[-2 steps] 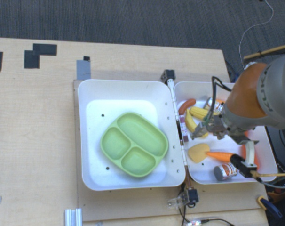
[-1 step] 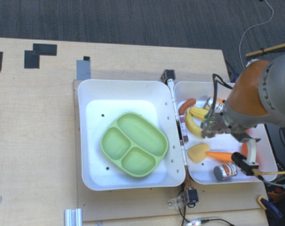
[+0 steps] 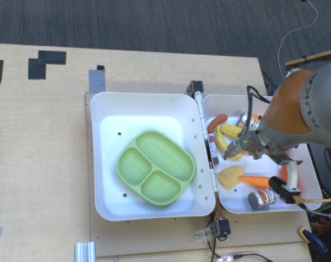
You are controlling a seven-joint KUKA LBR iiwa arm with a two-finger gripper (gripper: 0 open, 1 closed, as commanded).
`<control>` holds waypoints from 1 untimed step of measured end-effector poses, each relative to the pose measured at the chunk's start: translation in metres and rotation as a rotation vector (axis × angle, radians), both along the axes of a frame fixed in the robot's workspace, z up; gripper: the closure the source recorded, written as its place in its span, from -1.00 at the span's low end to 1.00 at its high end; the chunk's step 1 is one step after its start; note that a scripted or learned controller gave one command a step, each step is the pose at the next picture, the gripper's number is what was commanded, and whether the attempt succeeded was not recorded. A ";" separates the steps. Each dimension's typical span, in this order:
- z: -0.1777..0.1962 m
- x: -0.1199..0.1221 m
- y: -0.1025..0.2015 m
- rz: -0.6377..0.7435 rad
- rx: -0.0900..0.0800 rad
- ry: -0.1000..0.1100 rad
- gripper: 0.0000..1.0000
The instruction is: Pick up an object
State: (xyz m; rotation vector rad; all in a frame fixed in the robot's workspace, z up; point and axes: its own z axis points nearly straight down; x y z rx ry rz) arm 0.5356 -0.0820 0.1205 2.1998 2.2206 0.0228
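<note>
Pincer (image 3: 235, 148) low in right bin (image 3: 310, 185), over banana (image 3: 222, 142) beside corn (image 3: 230, 130); grip state: cannot tell. Carrot (image 3: 256, 181) nearer bench front. Green plate (image 3: 156, 167) alone in left bin (image 3: 97, 162).

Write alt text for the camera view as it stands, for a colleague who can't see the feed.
The grey and orange arm reaches from the right into the right bin, its gripper low over a banana among toy foods: corn, sausage, carrot, can. The left bin holds a green divided plate.
</note>
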 end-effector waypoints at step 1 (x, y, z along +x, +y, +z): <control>-0.032 -0.045 -0.010 -0.007 0.000 0.008 -1.00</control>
